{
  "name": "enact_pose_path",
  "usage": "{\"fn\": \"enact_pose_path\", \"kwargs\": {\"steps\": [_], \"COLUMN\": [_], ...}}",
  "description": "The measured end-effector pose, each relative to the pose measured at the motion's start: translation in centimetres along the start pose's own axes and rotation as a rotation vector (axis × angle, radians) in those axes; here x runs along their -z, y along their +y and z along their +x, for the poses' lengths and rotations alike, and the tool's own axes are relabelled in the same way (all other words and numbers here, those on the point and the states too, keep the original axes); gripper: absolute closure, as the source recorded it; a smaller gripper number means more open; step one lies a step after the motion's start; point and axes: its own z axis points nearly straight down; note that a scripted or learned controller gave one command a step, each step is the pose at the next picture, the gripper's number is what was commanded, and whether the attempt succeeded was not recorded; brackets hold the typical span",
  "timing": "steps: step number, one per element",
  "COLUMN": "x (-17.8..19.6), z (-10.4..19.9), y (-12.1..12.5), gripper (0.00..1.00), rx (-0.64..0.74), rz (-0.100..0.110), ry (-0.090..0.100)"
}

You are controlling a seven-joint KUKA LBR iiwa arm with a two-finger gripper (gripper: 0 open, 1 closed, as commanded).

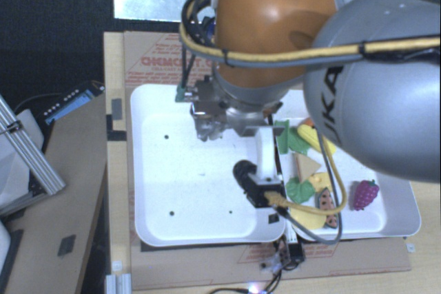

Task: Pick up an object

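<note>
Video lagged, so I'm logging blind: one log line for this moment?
pincer: over left bin, rear | purple toy fruit: in right bin | grasp: unconfirmed

Left bin (172,175) smooth white plastic; purple berry (365,194) bumpy; orange band (275,17) glossy.

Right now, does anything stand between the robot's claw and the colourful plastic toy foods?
Only the bins' adjoining white rims: the gripper hangs over the left white bin, while the colourful plastic toy foods lie in the right one.
</note>
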Motion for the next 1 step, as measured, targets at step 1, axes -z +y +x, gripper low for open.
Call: {"fn": "enact_pose_path", "kwargs": {"steps": [1], "x": [3.66], "z": [0.00], "y": [0.01], "gripper": [1.00], "rx": [0.000], "rz": [-0.001], "ry": [0.001]}}
